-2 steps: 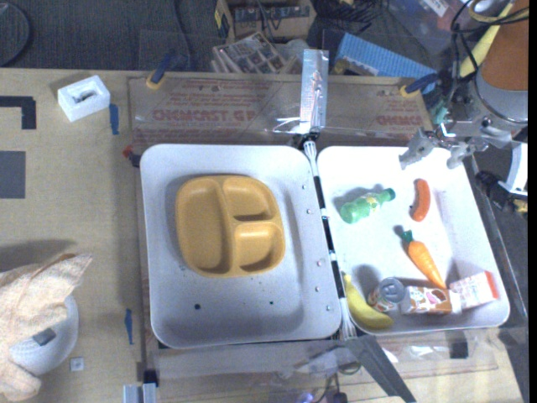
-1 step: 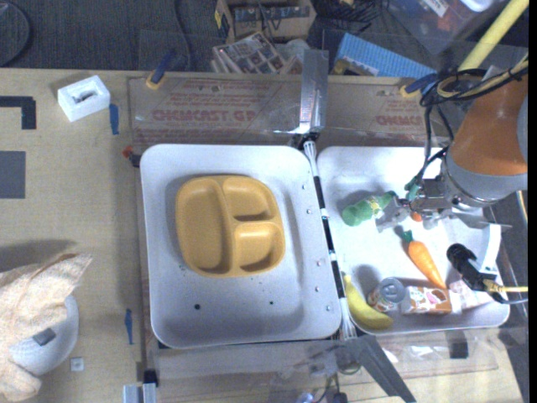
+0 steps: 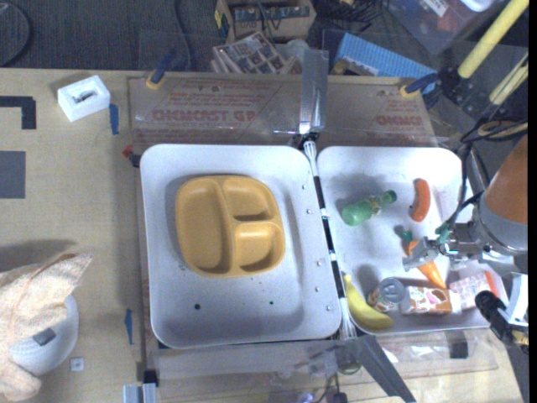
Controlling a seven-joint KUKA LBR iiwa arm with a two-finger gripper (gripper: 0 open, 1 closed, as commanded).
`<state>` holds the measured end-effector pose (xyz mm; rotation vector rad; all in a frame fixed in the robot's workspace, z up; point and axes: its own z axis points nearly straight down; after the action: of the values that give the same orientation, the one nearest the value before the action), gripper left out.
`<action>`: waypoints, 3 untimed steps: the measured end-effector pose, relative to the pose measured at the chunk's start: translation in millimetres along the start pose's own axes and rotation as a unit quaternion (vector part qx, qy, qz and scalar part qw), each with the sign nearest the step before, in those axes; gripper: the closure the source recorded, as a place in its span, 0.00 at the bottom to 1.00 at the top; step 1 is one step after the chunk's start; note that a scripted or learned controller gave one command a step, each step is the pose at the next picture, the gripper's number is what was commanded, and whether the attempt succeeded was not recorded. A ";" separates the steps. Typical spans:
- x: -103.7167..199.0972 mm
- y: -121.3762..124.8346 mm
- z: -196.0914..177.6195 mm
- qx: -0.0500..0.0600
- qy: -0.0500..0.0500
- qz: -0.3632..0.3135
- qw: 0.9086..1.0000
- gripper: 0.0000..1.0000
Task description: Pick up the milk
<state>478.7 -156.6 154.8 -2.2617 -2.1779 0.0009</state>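
Where the milk (image 3: 424,297) lies near the front edge of the right bin (image 3: 379,159), its print is too small to read — an orange-and-white carton on its side, long axis running left to right across the view, with what looks like a round grey cap end (image 3: 390,290) pointing toward the left bin (image 3: 159,250). Its right end is partly covered by the arm's dark hardware, so that end cannot be made out. Touching or just beside the cap end lies a banana (image 3: 361,306), curved along the bin's front left corner. An orange carrot-like piece (image 3: 430,271) sits just behind the carton. The gripper (image 3: 436,248) hangs just behind the carton, over that orange piece; its parts blur into cables and metal, and I cannot tell how it stands or whether it touches anything. Farther back in the same bin are a green bottle (image 3: 366,208) lying tilted and a red-orange sausage shape (image 3: 420,199). The left bin holds a yellow divided tray (image 3: 228,223). Both bins rest on the worktop (image 3: 67,183).
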 end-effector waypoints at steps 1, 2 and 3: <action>4.4 2.7 67.2 -0.004 0.000 0.048 0.999 0.00; -51.3 5.4 67.2 -0.005 -0.001 -0.044 0.999 0.00; -51.4 5.3 67.2 -0.005 -0.001 -0.044 0.999 0.00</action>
<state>481.9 -208.1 87.6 -2.1695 -2.2825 -0.0084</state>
